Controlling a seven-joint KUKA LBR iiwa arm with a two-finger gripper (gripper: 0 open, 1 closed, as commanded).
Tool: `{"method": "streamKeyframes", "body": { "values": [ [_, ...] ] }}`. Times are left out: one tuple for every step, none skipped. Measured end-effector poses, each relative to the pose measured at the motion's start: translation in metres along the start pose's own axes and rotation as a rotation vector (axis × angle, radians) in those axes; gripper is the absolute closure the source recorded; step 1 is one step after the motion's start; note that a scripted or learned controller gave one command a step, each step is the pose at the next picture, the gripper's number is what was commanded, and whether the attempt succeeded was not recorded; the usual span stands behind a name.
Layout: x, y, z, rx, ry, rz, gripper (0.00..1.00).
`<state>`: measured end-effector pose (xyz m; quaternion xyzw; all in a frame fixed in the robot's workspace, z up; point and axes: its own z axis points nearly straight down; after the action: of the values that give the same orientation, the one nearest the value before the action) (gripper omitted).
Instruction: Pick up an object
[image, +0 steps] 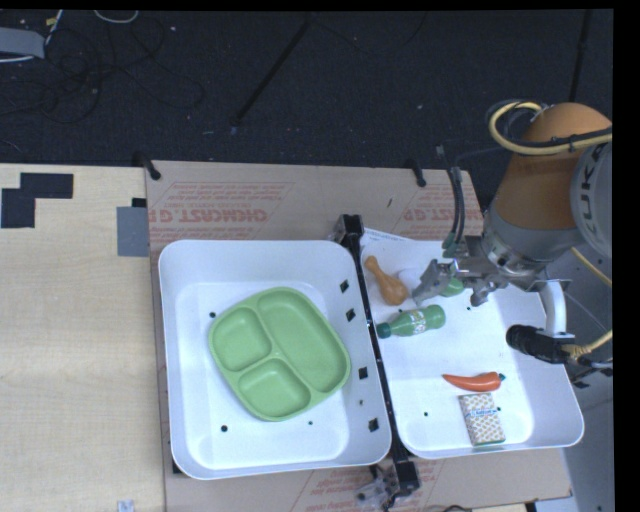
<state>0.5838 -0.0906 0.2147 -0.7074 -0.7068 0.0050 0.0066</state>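
Observation:
The right bin (560, 425) holds a small green bottle (412, 321) lying on its side near the divider. A tan drumstick-shaped toy (385, 282) lies behind the bottle. Toward the front are a red chili pepper (472, 380) and a small patterned box (483, 418). My gripper (454, 286) hangs over the back of this bin, just right of the tan toy and up-right of the bottle. Its fingers (429, 281) are spread open, and I see nothing clearly held between them.
The left bin (190, 430) contains a green divided plate (278, 352). A black divider with clips (362, 340) runs between the bins. The arm's grey body and orange band (545, 165) stand over the right bin's back right corner, with a black cable fitting (535, 342) beside it.

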Motion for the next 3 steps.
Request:
{"method": "streamKeyframes", "body": {
  "values": [
    [0.0, 0.003, -0.007, -0.012, -0.001, -0.002, 0.0],
    [0.006, 0.002, 0.056, -0.008, -0.001, -0.001, 0.0],
    [0.007, 0.002, 0.116, -0.016, 0.0, 0.001, 0.0]
  ]
}}
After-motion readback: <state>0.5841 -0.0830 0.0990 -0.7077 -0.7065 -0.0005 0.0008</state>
